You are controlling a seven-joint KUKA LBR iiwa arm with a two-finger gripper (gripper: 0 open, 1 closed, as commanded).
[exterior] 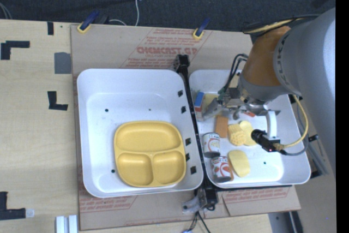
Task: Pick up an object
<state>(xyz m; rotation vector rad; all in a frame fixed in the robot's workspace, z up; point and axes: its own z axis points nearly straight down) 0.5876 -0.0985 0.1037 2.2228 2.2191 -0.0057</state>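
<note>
Two shallow white bins sit side by side on a cardboard sheet (pixel 158 46) laid over the desk (pixel 32 133). The left bin (pixel 92 90) holds a yellow divided tray (pixel 150 153) with three compartments, lying flat toward the bin's near side. The right bin (pixel 283 169) carries the small clutter: a blue item (pixel 199 99) near its far left corner, an orange-brown block (pixel 221 126) just beside the middle, a pale yellow bumpy piece (pixel 240 132) touching or nearly touching that block, a flat yellow piece (pixel 239 162) nearer the front, and two small cans with red and white labels (pixel 212 143) (pixel 220 167) lined up along the bin's left wall. The grey arm (pixel 311 57), with its orange band (pixel 262 57) above the wrist, reaches in from the right and hangs over the right bin. The gripper (pixel 235 112) is low over the cluttered middle, just above the orange-brown block and the pale bumpy piece. Whether the fingers are open, closed or gripping anything cannot be told, since the wrist hardware and cables hide them from above. A yellow cable (pixel 297 142) loops from the wrist over the bin's right side. Two clamps (pixel 87 23) (pixel 200 29) with blue handles pin the cardboard's far edge.
</note>
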